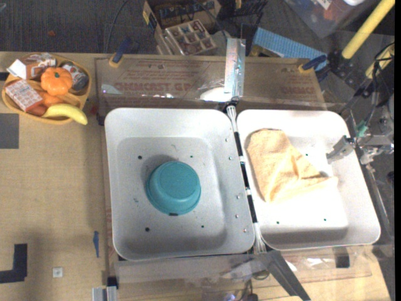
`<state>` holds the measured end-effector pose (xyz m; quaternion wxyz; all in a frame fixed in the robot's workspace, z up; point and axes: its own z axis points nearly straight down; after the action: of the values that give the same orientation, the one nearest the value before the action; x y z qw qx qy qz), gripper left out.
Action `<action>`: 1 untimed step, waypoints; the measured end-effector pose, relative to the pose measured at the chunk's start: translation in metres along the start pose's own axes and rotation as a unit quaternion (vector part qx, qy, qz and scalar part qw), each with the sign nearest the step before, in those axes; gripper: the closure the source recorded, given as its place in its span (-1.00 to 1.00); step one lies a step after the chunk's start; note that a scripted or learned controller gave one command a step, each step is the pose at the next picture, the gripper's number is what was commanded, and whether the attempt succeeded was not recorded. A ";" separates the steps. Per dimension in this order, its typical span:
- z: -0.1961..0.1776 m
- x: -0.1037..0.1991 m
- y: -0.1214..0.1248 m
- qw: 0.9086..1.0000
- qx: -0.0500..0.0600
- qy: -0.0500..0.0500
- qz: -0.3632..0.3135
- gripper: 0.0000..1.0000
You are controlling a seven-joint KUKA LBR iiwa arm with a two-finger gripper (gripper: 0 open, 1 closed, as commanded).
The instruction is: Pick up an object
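A teal bowl (174, 187) lies upside down in the middle of the left white bin (125, 130). A crumpled yellow cloth (281, 163) rests in the upper left part of the right white bin (326, 221). My gripper (339, 150) reaches in over the right bin's right rim, just right of the cloth's right corner and apart from it. Nothing is visibly held in it.
A basket (14, 101) with a small pumpkin, a banana and boxes sits at the far left of the bench. Cardboard (163, 83) lies behind the bins. Cables and a yellow bar (372, 19) crowd the right back corner.
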<state>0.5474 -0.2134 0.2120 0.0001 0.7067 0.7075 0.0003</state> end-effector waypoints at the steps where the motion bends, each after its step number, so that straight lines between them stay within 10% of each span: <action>1: -0.044 -0.008 -0.029 0.993 -0.002 -0.002 -0.116 -1.00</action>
<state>0.5180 -0.2218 0.2565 0.0028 0.6197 0.7848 0.0005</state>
